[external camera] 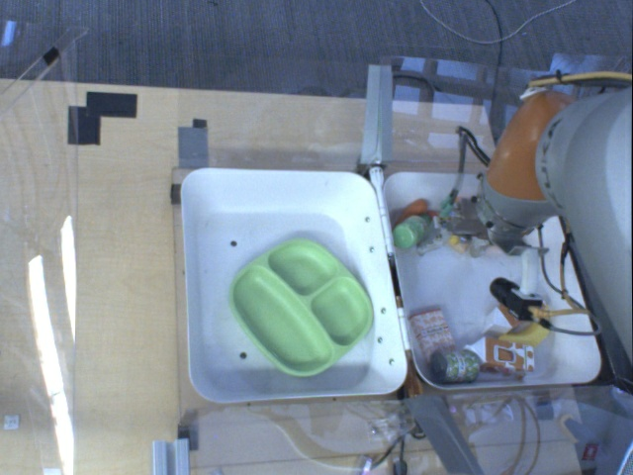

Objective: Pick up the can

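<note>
A: Entry, bin on the left side of the frame. Contents?

B: Left bin [213, 226] holds one item, a light green plate [302, 307] with three compartments. It lies flat, slightly below the bin's centre, turned at an angle to the walls.

A: Bin on the right?

B: Right bin [457, 287] holds several items. In its upper left corner are a bright green rounded thing [408, 233] and, just above it, a small orange thing [416, 208]. Along the lower edge are a pinkish packet [430, 329], the can [455, 365] and an orange-and-white box [508, 355].

A: Can position, exactly?

B: The can is in the lower left part of the right bin. It lies on its side, mottled dark green, just below the packet and just left of the box. Whether it touches them I cannot tell.

A: Claw?

B: The arm [593, 166] enters from the right of the frame. The claw [453, 228] sits over the upper part of the right bin, just right of the bright green thing and well apart from the can. How far it is open I cannot tell, because the parts blur together. Nothing is visibly gripped in it.

A: Bench?

B: The bench [119, 265] is pale wood, with black tape marks at upper left.
</note>
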